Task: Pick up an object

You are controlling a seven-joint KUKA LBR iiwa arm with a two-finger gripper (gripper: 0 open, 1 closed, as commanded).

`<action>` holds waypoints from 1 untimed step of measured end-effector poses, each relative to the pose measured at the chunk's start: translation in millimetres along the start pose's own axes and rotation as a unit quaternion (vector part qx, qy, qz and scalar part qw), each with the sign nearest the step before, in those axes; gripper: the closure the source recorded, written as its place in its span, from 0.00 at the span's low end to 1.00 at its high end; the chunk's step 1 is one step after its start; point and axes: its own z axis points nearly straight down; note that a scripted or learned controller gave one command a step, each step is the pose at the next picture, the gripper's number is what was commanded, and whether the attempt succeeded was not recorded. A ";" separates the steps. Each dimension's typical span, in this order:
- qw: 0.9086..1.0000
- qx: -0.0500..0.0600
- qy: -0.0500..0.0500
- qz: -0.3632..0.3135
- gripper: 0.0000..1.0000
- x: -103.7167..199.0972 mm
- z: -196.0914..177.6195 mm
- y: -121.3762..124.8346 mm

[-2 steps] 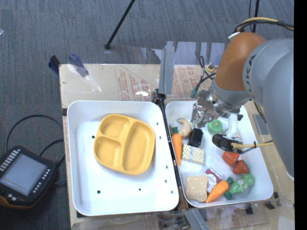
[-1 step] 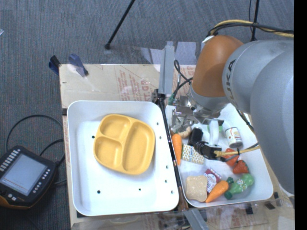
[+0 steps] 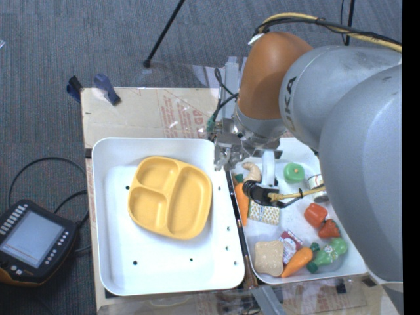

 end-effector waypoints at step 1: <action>1.000 0.002 -0.001 -0.002 1.00 0.2 -8.0 -0.4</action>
